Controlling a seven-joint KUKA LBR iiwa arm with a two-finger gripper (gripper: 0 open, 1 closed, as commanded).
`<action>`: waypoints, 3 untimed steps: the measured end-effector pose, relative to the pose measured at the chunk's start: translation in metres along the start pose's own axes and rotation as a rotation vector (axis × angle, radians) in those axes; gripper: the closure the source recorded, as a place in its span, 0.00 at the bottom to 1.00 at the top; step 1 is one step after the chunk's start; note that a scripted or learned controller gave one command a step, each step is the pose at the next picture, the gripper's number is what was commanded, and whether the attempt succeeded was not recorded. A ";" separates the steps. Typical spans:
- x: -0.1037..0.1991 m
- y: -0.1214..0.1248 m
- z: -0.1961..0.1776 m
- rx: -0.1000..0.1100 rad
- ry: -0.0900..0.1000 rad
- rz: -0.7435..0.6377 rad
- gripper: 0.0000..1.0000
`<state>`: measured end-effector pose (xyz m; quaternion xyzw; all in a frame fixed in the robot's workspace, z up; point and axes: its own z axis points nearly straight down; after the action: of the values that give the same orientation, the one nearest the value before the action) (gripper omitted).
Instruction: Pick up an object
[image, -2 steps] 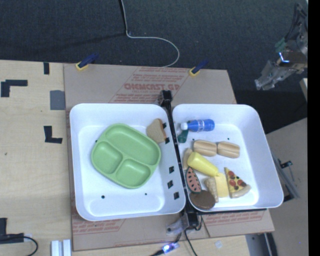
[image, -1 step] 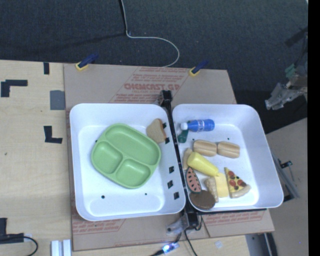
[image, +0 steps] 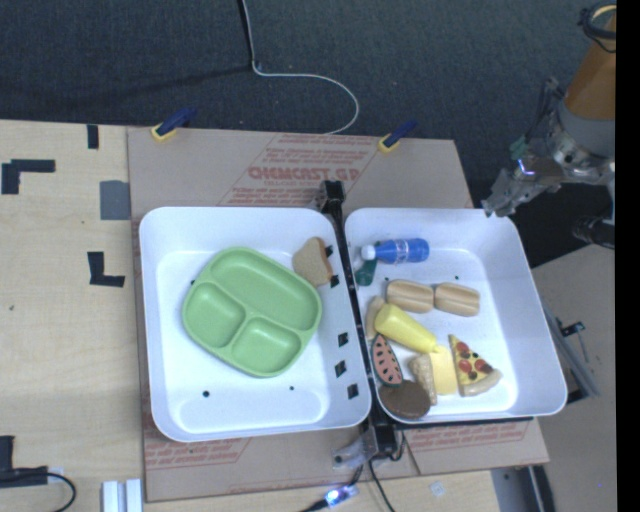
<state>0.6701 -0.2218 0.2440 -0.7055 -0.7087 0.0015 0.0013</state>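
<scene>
Two white bins (image: 165, 330), green tray (image: 252, 311), toy food (image: 430, 335), pincer (image: 505, 195) outside

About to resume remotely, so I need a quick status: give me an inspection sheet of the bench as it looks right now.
Surface: two white bins, left bin and right bin, on cardboard.
Job's things: right bin holds blue bottle, hot dog bun, yellow banana, pizza slice, watermelon slice.
Clutter: green divided plate and bread slice in left bin.
Grippers: gripper outside right bin's far corner, carrying nothing visible.
Cables: white cable behind bins.
Surroundings: dark floor.
</scene>
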 end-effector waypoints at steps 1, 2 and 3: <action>0.050 -0.007 -0.174 -0.022 -0.004 -0.003 1.00; -0.005 -0.023 -0.228 -0.010 -0.004 0.007 1.00; -0.001 -0.010 -0.126 0.005 0.001 0.003 1.00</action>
<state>0.6606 -0.2227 0.3696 -0.7067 -0.7075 0.0027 0.0035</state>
